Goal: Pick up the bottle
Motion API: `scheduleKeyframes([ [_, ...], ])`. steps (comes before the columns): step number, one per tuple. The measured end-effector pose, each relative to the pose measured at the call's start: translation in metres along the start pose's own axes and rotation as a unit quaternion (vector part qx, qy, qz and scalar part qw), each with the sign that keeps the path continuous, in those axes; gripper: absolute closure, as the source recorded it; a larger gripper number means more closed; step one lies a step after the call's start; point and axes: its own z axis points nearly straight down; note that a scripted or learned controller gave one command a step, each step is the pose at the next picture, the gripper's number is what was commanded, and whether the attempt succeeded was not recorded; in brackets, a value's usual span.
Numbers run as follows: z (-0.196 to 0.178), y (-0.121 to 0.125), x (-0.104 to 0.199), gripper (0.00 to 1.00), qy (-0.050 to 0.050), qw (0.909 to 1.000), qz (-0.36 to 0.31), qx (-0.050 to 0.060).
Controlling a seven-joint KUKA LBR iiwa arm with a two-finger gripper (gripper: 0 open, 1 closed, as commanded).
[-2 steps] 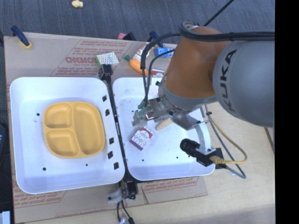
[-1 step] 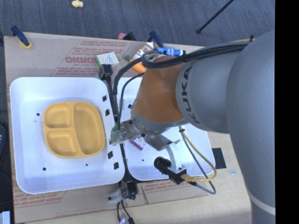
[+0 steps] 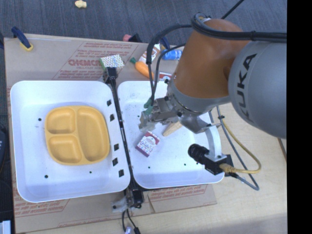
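Note:
My gripper [image 3: 148, 116] hangs low over the upper left part of the right bin [image 3: 195, 177], with the big grey and orange arm above it. A small red and white packet [image 3: 147, 144] lies in that bin just below the gripper. A tan stick-like piece [image 3: 170, 128] lies to the gripper's right, partly under the arm. Behind the bin, on the cardboard, a bottle-like thing with a blue part [image 3: 171, 54] and a pale label is half hidden by the arm. I cannot make out anything held in the gripper.
The left bin [image 3: 24, 179] holds a yellow divided plate [image 3: 77, 134]. An orange carrot-like thing [image 3: 142, 68] and a small checkered block [image 3: 111, 61] lie on the cardboard behind the bins. A blue clamp [image 3: 22, 38] sits at the bench's far left corner.

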Motion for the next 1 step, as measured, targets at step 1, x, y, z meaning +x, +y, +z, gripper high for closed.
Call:
scheduleKeyframes([
  [1,0.1337,-0.0010,0.0017,1.00,0.001,0.9983,-0.058,0.003],
])
